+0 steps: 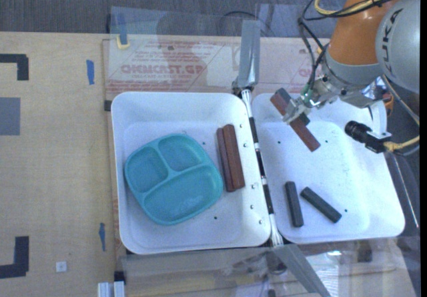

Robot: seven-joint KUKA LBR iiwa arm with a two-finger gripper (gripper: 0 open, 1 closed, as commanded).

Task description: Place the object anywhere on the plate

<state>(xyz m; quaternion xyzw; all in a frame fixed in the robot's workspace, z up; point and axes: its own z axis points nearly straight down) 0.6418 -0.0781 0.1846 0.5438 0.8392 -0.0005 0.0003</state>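
1 arm reaches in from the right over the right bin; its gripper is clamped on a brown bar, held tilted.

Two white bins, left and right, sit on the bench.

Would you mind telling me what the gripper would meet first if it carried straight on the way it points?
Probably the right bin floor. The gripper, holding a brown block, points down and left; height is hard to judge.
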